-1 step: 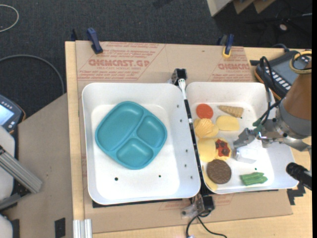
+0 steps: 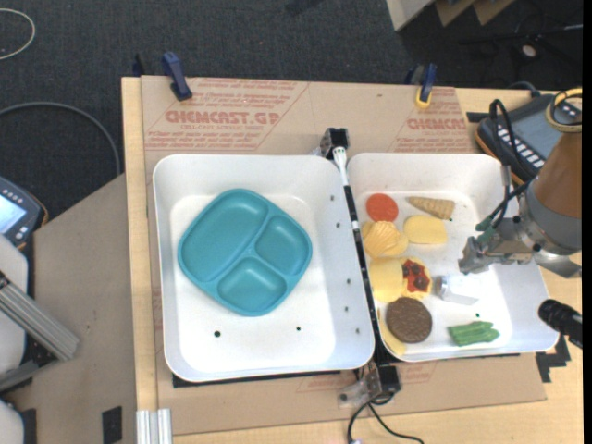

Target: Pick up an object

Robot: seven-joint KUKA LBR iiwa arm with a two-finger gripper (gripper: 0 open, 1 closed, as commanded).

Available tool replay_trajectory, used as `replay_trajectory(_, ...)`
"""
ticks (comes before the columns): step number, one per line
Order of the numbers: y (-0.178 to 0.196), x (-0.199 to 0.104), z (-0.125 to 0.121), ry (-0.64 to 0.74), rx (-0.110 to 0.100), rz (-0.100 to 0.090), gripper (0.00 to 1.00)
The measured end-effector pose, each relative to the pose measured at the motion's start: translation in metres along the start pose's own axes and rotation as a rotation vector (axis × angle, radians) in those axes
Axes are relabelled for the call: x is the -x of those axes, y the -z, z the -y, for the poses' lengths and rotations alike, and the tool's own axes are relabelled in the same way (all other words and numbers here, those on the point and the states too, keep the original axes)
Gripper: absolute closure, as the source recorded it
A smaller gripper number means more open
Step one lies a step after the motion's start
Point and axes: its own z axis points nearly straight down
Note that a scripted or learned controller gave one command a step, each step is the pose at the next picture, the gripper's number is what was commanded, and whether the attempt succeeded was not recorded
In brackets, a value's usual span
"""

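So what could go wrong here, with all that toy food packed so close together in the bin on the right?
The gripper hangs over the right bin, where the food lies crowded. The brown cookie, the red and yellow piece and the yellow shell-like piece nearly touch, so the fingers might nudge one aside or catch two. The green piece lies near the bin's wall, which could block a clean grasp.

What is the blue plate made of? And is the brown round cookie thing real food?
The blue plate looks like moulded plastic: one even turquoise colour, smooth, with three rounded compartments and a soft sheen. The brown round cookie is probably a toy, plastic or rubber, since its surface looks dull and evenly dark with a neat round edge. The picture cannot settle it for sure.
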Motion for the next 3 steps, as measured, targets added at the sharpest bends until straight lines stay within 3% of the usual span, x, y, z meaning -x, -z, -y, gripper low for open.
replay_trajectory(1, -0.0902, 0.0444, -0.0114, 0.002, 0.012, 0.003, 1.0)
replay_trajectory(3, -0.0968, 0.0413, -0.0128, -0.002, 0.021, 0.01, 1.0)
